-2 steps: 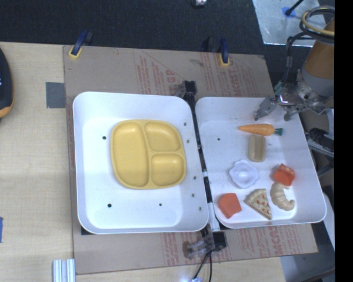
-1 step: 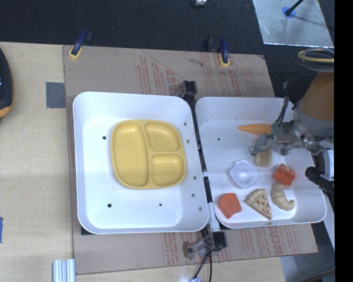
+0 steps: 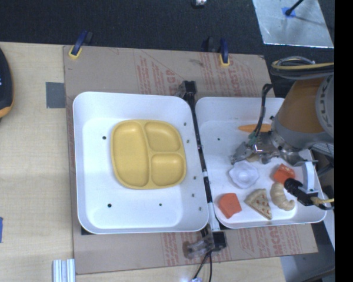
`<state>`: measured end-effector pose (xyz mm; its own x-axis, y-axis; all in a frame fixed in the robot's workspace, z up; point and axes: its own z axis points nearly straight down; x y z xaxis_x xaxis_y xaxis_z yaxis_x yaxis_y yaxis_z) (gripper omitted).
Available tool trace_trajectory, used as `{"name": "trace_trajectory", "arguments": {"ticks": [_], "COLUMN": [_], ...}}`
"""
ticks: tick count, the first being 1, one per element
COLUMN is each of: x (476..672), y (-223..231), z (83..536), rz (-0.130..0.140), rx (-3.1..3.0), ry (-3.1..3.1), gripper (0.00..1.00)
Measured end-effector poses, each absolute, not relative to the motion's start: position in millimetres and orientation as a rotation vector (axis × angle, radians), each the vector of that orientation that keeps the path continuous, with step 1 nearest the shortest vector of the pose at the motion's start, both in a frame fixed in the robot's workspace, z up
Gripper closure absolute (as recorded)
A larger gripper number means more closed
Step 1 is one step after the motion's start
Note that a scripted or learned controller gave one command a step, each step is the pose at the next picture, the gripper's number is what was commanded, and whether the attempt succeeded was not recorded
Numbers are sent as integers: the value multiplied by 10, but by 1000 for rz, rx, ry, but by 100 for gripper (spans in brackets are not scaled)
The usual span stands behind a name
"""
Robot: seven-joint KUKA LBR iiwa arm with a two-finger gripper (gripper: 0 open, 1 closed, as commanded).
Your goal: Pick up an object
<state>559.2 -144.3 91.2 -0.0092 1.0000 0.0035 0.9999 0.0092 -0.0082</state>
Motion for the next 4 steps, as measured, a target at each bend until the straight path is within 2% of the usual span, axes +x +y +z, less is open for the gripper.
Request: {"name": "trace_trajectory", "arguments": {"ticks": [1,2,3,4], "x": [4981,5636,6515,6050], "y": [-2025,-1629,-2089,-1501], "z": [1282,1098,914,915], "rz": [-21,-1,5,6], "rx": [-2192,-2210,-2198,-2207], "ry": [-2214,-2235,-2211,-2225], "gripper": [0,0,0,0]}}
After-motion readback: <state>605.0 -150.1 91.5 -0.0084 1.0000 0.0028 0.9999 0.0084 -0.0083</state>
